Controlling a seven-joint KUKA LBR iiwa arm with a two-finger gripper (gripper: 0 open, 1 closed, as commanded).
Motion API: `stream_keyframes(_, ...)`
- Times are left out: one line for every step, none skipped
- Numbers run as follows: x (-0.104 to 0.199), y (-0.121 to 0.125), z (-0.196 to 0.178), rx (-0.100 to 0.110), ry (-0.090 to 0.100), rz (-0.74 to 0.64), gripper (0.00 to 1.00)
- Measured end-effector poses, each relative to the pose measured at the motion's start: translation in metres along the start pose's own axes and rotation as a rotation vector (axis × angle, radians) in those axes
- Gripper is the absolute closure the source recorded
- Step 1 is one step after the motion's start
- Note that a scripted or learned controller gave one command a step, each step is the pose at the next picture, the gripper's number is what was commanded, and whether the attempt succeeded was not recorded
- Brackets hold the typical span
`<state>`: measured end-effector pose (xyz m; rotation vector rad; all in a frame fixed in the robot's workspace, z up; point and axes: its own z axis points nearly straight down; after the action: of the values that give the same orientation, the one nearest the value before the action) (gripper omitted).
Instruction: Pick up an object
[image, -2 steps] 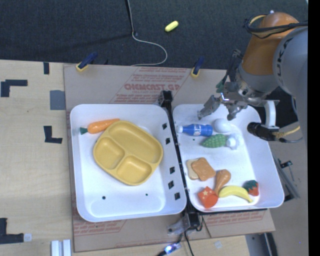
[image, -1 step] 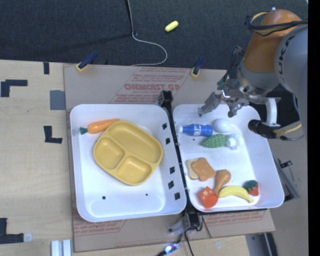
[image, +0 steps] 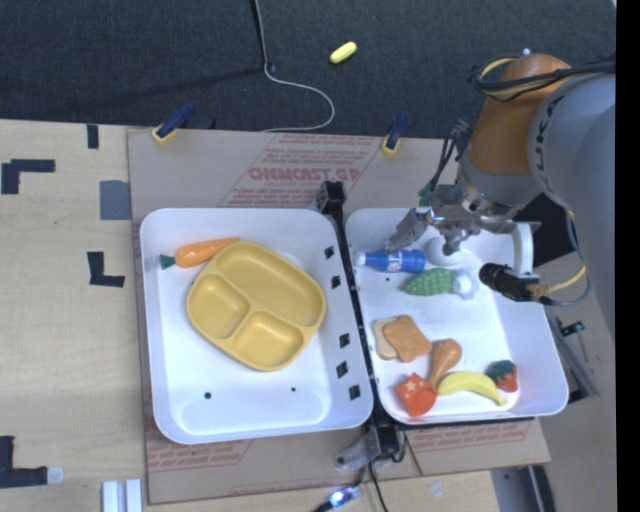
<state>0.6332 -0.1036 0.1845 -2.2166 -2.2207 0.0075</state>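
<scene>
Currently I see the gripper with jaws spread and holding nothing, poised just above the blue bottle, which lies lengthwise left-to-right at the right bin's far-left corner.

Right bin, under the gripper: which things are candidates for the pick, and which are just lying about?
Candidates near the gripper:
blue bottle
green toy
bread slice
drumstick
strawberry
banana

Lying about:
yellow tray and carrot, left bin
yellow piece on the dark mat
blue clamps
</scene>
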Motion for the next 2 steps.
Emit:
stream_keyframes(0.002, 0.000, 0.061, -0.004, 0.001, 0.000, 0.00)
stream_keyframes(0.003, 0.000, 0.103, -0.002, -0.001, -0.001, 0.00)
